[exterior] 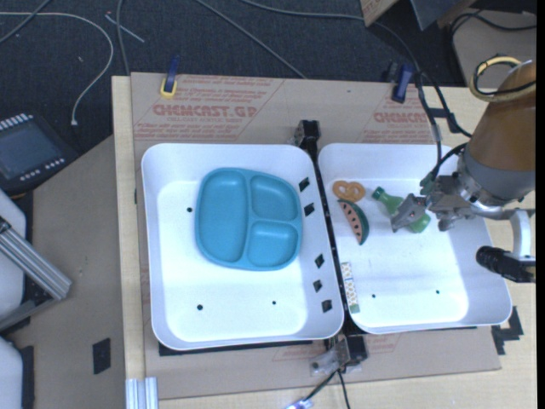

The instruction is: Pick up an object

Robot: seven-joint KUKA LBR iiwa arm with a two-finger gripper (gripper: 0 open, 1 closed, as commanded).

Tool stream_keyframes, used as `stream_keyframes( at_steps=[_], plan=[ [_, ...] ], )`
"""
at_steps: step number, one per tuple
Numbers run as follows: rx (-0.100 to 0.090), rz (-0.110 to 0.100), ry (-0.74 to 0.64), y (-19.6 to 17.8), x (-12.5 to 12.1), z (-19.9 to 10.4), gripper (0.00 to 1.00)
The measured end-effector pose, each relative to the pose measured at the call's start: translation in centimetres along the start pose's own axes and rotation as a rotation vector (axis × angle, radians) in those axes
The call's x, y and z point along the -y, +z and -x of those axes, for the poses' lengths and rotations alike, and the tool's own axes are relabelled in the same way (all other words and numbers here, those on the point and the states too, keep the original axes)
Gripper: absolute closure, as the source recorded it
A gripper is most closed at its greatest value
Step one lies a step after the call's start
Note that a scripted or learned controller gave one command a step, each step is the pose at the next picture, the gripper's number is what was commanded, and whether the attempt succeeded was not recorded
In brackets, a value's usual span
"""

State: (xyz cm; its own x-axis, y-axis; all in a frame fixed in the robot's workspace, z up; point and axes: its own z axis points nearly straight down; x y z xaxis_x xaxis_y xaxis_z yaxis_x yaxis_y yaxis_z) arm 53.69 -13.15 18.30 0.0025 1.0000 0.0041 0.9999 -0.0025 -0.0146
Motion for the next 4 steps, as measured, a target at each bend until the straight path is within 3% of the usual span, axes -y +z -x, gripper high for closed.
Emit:
stream_keyframes(
  at_steps=[1, 3, 4],
  plan=[
    [0.002, 0.013, -0.003, -0.7, -0.3, 0.0, 0.0],
    [0.002, 0.009, -0.002, 10.1, -0.9, -0.5, 0.0],
    [0.002, 0.015, -0.002, 8.7, -1.0, -0.5, 1.0]
  ],
)
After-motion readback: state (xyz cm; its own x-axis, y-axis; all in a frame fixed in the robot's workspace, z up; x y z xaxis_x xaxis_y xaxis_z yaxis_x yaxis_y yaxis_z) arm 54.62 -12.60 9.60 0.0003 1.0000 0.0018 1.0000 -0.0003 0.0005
